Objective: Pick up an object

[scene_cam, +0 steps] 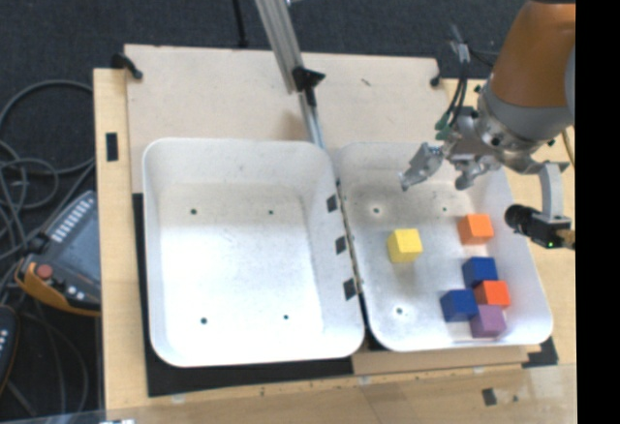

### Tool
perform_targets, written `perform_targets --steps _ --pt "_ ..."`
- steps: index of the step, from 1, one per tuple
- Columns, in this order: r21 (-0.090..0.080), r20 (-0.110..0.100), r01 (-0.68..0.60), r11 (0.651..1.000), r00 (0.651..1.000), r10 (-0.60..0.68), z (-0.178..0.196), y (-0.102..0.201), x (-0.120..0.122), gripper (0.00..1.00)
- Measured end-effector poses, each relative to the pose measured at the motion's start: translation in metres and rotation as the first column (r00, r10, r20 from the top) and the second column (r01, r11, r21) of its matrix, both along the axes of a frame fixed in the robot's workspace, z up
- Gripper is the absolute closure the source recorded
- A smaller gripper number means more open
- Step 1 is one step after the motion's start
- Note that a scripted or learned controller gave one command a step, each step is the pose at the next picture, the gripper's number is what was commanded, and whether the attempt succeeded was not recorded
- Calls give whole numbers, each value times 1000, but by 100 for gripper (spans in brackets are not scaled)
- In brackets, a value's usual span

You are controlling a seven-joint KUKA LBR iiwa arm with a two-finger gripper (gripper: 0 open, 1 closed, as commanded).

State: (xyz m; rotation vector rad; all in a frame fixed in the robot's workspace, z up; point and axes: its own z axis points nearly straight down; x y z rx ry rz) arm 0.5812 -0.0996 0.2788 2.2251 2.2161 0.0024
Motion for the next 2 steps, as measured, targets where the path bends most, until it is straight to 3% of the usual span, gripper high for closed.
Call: perform_targets --steps 1,2 --pt "-2 -8 -2 1000 1000 2 -90 -18 13 0" --pt "-1 3 -3 1000 1000 3 -49 -15 5 0"
